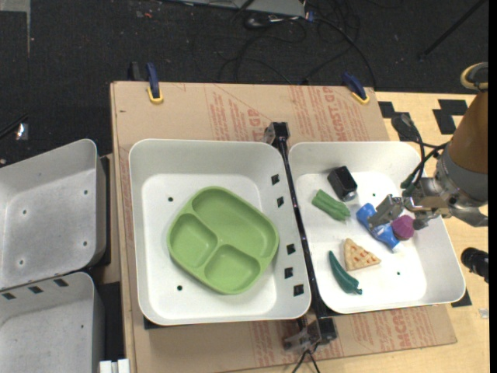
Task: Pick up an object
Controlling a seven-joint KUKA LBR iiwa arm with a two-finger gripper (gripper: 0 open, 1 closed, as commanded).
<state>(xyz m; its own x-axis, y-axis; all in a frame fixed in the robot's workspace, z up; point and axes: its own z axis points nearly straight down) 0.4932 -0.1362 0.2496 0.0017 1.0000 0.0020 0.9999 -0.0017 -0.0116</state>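
Blue block (376, 224) lies in the right bin (435, 286), directly under the hand (386, 212), with a purple piece (403, 227) touching its right side. Its long axis runs diagonally from upper left to lower right. The hand reaches in from the right; its fingers appear spread around the block's upper end, though a firm grip isn't evident. A pizza slice toy (359, 255) sits just below.
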